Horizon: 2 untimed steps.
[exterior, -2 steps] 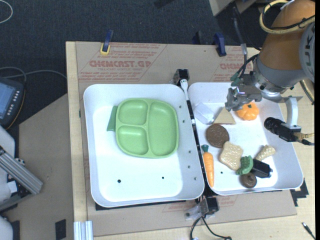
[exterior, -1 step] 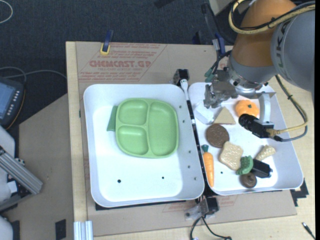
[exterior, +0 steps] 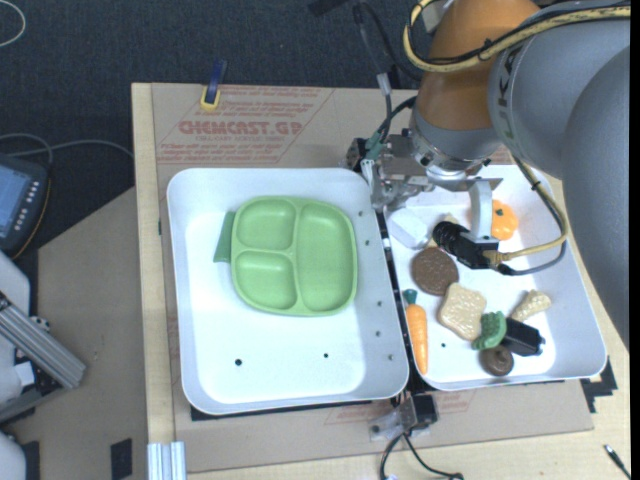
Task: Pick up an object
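Two shallow white plastic bins with rounded corners sit side by side on the desk (exterior: 150, 268), which is covered with a tan cardboard sheet (exterior: 250, 118) printed in red "CHEMCAST GP". The left bin (exterior: 200, 358) holds a smooth pale green plate (exterior: 295, 256) with three compartments and soft rounded edges, lying flat just above the bin's middle. The right bin (exterior: 575, 313) holds small toy food pieces: an orange carrot (exterior: 418, 336) along its left wall, a round brown cookie (exterior: 436, 269), a speckled beige cracker (exterior: 463, 311), a green piece (exterior: 491, 329) beside it, a dark brown lump (exterior: 497, 360) at the lower edge, a black piece (exterior: 524, 340), a pale beige piece (exterior: 532, 304) and an orange piece (exterior: 503, 220) at the upper right. The end effector (exterior: 400, 183) sits low over the upper left corner of the right bin, under the grey arm with its glossy orange band (exterior: 478, 23); whether it is released or clenched cannot be told from this angle
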Motion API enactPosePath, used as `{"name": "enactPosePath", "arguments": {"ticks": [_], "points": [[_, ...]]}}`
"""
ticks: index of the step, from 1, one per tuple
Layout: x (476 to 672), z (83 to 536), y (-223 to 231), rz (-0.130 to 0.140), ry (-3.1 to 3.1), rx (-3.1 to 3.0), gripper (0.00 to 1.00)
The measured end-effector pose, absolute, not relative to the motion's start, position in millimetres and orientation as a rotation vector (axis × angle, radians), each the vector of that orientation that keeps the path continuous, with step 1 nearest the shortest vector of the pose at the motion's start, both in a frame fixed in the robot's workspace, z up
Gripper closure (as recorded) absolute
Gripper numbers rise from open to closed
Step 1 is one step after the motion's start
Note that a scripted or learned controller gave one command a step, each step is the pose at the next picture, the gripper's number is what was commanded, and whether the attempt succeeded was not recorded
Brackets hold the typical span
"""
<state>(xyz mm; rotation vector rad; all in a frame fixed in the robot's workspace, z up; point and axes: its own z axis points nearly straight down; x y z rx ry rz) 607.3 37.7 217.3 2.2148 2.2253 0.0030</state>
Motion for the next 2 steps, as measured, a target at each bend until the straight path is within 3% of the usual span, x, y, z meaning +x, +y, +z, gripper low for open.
{"name": "enactPosePath", "arguments": {"ticks": [1,2], "points": [[618.6,215.6,60.6,0.003,2.223,2.217,1.0],[615.6,215.8,61.6,-0.001,2.222,2.222,1.0]]}}
